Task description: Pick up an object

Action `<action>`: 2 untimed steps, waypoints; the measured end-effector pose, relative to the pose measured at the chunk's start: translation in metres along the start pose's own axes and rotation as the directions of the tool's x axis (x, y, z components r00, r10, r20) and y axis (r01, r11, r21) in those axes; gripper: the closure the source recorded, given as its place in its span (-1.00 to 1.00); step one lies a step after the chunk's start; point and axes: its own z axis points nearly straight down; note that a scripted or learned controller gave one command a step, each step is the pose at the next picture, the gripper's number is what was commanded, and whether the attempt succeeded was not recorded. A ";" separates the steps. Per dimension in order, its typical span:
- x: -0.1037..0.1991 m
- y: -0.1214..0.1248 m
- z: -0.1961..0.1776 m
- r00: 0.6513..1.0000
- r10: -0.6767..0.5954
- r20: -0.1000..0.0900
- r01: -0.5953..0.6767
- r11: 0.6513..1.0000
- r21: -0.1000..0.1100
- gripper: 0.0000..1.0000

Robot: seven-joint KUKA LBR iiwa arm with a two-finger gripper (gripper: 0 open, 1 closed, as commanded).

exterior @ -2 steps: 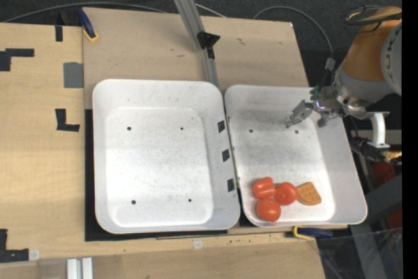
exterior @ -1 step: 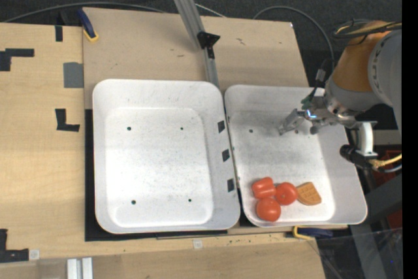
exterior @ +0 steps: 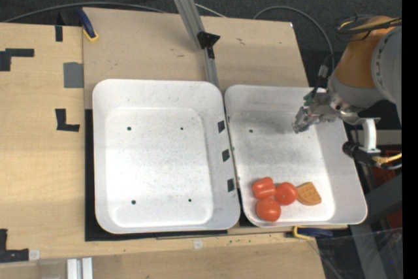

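Three red tomato-like pieces (exterior: 273, 197) cluster at the near end of the right bin (exterior: 261, 108), with an orange-brown wedge (exterior: 308, 194) just to their right. My gripper (exterior: 303, 119) hangs over the far right part of that bin, well behind the pieces. Nothing shows between its fingertips. Their spread is too small to read at this distance.
The left bin (exterior: 111, 140) lies beside the right one, with black clips along the shared edge. A slanted metal pole (exterior: 186, 3) rises from behind the bins. Cables run along the bench's right side.
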 end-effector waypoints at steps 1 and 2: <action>0.006 0.006 -0.045 1.000 0.000 0.000 0.000 1.000 -0.006 1.00; 0.006 0.007 -0.097 1.000 0.001 0.001 -0.001 1.000 -0.007 1.00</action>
